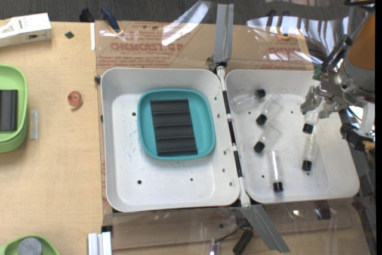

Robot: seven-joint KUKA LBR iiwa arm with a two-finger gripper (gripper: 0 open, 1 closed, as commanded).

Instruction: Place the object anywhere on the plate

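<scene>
The hand [319, 103] is hovering over the right bin [349, 188], near its far right side; whether it is open or closed cannot be told. Several clear tubes with black caps are lying loose in this bin, one tube [308, 141] just below the hand. They are probably light, rigid, slippery and prone to rolling; grasping across mid-body appears safest. The teal plate [206, 128] is sitting in the left bin [119, 188].

Glossy teal plastic plate [205, 128]; clear black-capped plastic vials [276, 169]; smooth white bins [119, 188]
</scene>
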